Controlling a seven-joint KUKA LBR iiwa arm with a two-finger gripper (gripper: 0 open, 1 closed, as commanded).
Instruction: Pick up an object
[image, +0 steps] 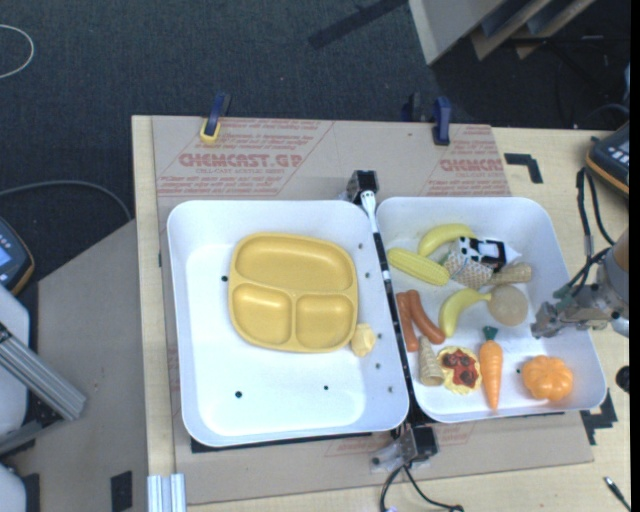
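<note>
The gripper (560, 318) is hovering at the right bin's (560, 235) right edge, above the orange pumpkin toy (548, 378); whether it is clenched cannot be told. Carrot (490, 372), bananas (443, 237), corn (418, 266) and sausages (418, 318) are lying beside it. A yellow divided plate (293, 292) is sitting in the left bin (200, 300).

I see the counter (300, 150) topped with a tan printed board, and two white bins resting directly on it: the left bin (200, 380) toward nine o'clock, the right bin (540, 225) toward three o'clock, their inner edges touching at center.
</note>
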